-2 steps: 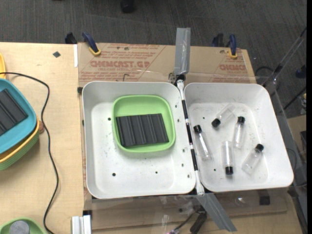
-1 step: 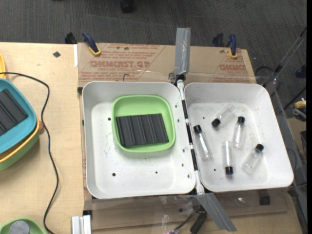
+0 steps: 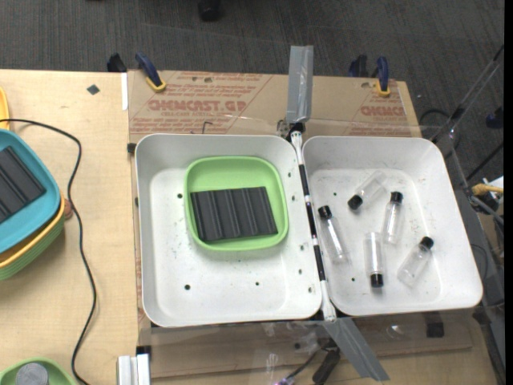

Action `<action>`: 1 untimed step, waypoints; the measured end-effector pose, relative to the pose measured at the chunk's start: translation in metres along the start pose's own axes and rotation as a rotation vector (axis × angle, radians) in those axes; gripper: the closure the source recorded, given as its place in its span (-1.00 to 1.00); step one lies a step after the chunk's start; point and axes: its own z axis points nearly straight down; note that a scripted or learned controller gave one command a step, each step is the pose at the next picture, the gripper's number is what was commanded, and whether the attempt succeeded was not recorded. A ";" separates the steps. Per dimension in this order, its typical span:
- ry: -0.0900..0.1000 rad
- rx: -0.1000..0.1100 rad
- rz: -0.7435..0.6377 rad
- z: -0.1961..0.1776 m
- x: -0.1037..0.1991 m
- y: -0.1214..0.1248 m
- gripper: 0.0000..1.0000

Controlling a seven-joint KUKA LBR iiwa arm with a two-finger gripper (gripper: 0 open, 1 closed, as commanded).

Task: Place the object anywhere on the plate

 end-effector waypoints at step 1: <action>-0.001 0.001 0.000 0.025 0.000 0.000 -1.00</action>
